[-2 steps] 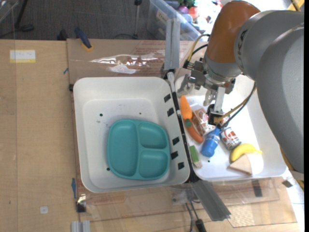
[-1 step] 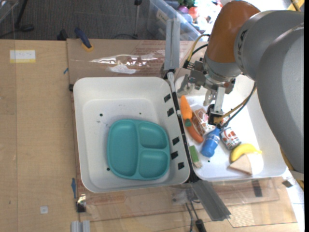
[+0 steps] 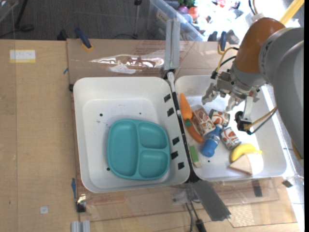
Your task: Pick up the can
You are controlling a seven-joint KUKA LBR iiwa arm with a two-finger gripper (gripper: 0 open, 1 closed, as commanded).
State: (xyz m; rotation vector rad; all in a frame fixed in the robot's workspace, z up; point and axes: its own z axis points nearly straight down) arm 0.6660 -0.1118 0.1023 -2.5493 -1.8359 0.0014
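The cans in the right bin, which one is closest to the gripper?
The can at the top of the pile, just below the gripper. The other two, one beside the carrot and one by the banana, lie farther off.

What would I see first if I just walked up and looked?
Probably the big teal plate with three sections, lying in the left bin. Next, the grey and orange robot arm reaching over the right bin, where a carrot, a blue bottle, a banana and red-and-white cans lie jumbled together.
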